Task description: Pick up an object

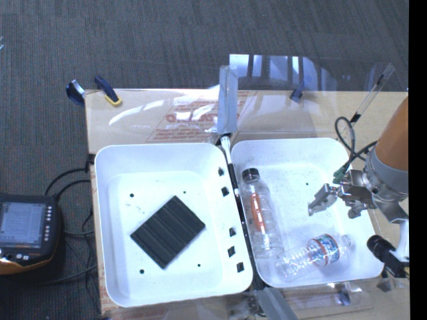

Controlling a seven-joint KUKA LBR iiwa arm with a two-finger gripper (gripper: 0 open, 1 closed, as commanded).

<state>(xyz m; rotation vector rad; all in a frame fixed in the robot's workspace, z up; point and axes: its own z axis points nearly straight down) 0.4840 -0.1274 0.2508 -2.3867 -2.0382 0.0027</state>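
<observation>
Gripper: I see the gripper [325,200] over the right bin [293,153], toward its right side, reaching in from the right; I cannot tell how it is set, and nothing shows in its grasp.
Arm: grey wrist with the orange band [400,133] at the right edge, black cables looping above the wrist.
Upright bottle: a clear plastic bottle [259,213] lies along the right bin's left wall, black cap at the far end, an orange-red label around its middle; I cannot read the writing.
Crushed bottle: a second clear bottle [319,252] lies crumpled near the bin's near edge, its label blue, red and white; the print is too small for me to read. Its crumpled end lies by the first bottle's near end.
Left bin: the left bin [117,172] holds a dark ribbed square pad [167,231], turned diagonally, lying flat near the middle.
Pendant: a handheld control screen [25,232] sits on the floor to the left, screen lit, text unreadable.
Bench: faint red printing on the clear sheet [190,115] behind the bins, not legible to me.
</observation>
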